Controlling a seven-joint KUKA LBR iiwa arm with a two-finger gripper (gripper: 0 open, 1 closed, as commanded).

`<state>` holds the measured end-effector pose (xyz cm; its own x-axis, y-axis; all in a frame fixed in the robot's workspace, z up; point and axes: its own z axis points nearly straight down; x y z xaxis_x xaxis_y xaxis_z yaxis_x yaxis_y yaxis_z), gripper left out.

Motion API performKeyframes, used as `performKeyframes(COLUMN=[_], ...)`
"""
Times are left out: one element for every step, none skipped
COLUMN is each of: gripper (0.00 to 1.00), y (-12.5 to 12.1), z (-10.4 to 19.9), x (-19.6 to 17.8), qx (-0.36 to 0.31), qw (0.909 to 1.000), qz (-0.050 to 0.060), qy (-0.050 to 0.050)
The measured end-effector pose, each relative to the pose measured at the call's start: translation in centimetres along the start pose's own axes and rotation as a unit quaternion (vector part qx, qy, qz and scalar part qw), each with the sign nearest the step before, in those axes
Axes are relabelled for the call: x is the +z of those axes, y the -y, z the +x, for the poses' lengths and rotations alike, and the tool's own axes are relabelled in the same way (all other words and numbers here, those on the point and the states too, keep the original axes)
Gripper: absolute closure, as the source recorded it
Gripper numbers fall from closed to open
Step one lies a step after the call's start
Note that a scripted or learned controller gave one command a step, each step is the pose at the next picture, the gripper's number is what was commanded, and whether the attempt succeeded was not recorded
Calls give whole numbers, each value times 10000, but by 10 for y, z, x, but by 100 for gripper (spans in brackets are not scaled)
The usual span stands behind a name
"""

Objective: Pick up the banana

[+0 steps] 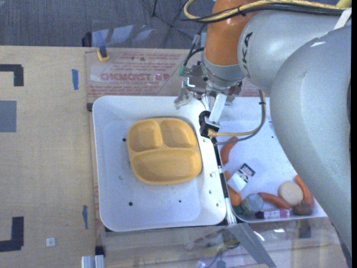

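Hanging over the 2 bins' shared rim (218,166), jaws whose opening I cannot tell may strike it or grab a carrot (274,200), not the banana.

Your bench: pale wooden top (44,166) | two shallow white plastic bins directly on it, left bin (111,205) touching right bin (281,215) | blue tape strips (75,79) on the wood | black corner marks (15,74) at left

tabletop (44,166): pale wood, matt | bins (109,205): white plastic, smooth | divided tray (164,149): yellow plastic, slight sheen | arm (301,54): grey, glossy (orange band (226,15) too) | cable: yellow, smooth
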<state>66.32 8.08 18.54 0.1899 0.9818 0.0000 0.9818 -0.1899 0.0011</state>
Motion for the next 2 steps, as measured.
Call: performKeyframes(gripper=[0, 0], y=[83, 49], z=[-62, -55], x=[1, 1], qx=[-635, -1099], qw=[9980, 9939], qz=[13, -5], qy=[-3, -1])
